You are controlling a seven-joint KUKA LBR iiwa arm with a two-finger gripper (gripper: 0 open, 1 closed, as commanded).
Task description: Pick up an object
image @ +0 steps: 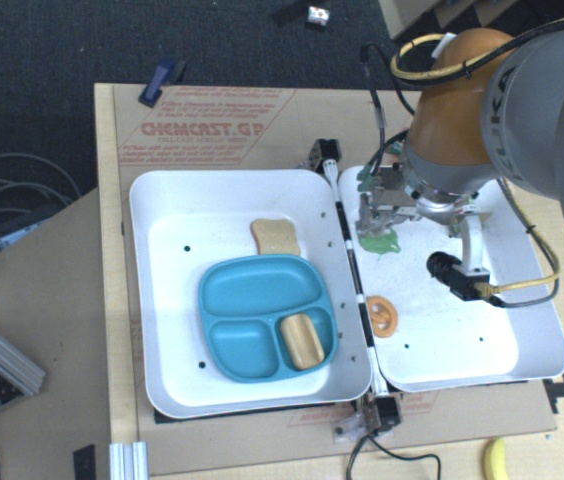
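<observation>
The tool [377, 226] sits on a green object [380, 240]; I cannot tell its state

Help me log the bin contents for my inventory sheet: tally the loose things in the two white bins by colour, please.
Blue: 1, the divided tray in the left bin
Tan: 2, a flat piece behind the tray and a block in its compartment
Green: 1, a soft item under the tool, right bin
Orange: 1, the pretzel
Total: 5
</observation>
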